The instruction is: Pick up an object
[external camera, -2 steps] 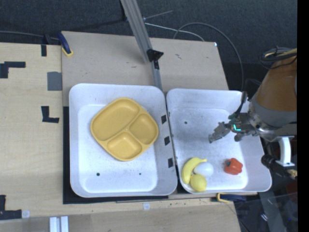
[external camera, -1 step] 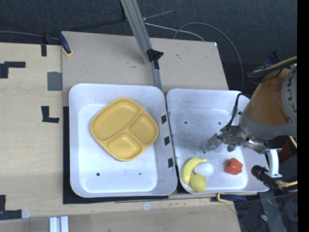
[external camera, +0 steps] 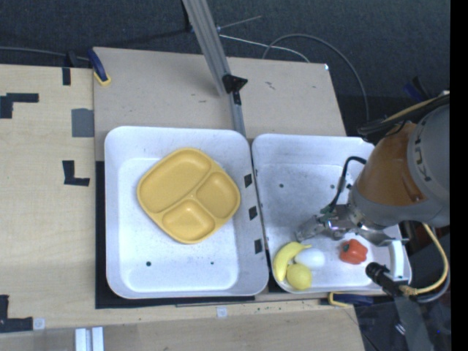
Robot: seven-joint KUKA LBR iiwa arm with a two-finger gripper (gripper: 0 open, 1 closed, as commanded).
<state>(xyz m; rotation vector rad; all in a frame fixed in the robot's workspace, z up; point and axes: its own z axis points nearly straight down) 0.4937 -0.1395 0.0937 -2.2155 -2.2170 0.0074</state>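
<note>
Yellow fruit sits nearest you: a lemon point(external camera: 299, 276) at the front edge of the right bin point(external camera: 292, 159), touching a banana point(external camera: 286, 255) that curves up beside it. A white egg-like object point(external camera: 312, 257) lies just beside the banana, and a red pepper-like object point(external camera: 353, 251) rests to their right. Just behind these, the gripper point(external camera: 316, 229) hangs low over the bin floor; whether its fingers are parted or closed, you cannot tell. Farther left, the left bin point(external camera: 117, 196) holds a yellow divided plate point(external camera: 189, 194). Both bins sit on the wooden worktop point(external camera: 161, 86).
</note>
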